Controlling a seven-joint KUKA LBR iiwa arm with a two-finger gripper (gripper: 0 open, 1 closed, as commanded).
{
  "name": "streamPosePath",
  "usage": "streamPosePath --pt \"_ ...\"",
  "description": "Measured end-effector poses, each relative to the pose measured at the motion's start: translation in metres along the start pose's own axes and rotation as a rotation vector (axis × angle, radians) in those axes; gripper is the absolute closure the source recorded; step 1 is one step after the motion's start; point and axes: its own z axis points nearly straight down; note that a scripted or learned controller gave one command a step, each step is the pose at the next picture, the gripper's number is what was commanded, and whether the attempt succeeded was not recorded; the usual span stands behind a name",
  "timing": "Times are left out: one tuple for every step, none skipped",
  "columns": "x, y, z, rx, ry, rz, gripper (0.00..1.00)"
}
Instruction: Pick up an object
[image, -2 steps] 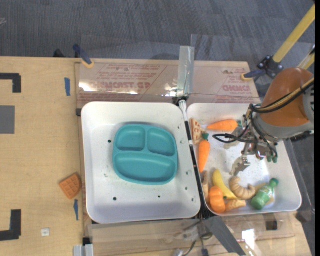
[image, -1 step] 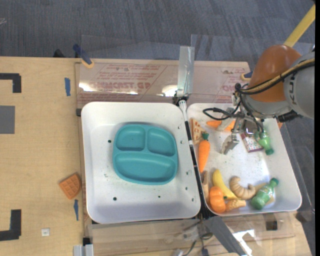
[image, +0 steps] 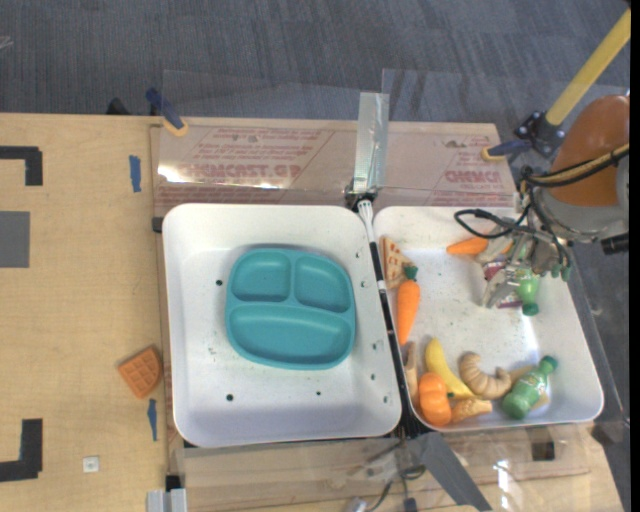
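My gripper (image: 512, 285) hangs over the back right part of the right bin (image: 570, 340), under the orange band of the arm. A small green object (image: 528, 293) sits right at the gripper's right side, touching or just below it; whether it is gripped is unclear. Close to the gripper's left lies a small orange carrot (image: 466, 247). A larger carrot (image: 408, 306) lies along the bin's left wall. At the front of the bin are a banana (image: 443, 364), a croissant (image: 487, 378), an orange pepper (image: 433, 398) and a green bottle (image: 527, 390).
The left bin (image: 190, 250) holds a teal divided plate (image: 290, 307). A pizza-like slice (image: 393, 260) rests at the right bin's back left corner. An orange waffle piece (image: 140, 371) lies on the bench left of the bins. Cables hang around the wrist.
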Motion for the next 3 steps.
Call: streamPosePath --pt "0.003 -0.005 0.0 -0.005 -0.001 0.084 0.0" --pt "0.014 -0.015 0.0 0.008 -0.021 0.039 0.0" --pt "0.021 -0.005 0.0 0.008 -0.022 0.081 0.0"
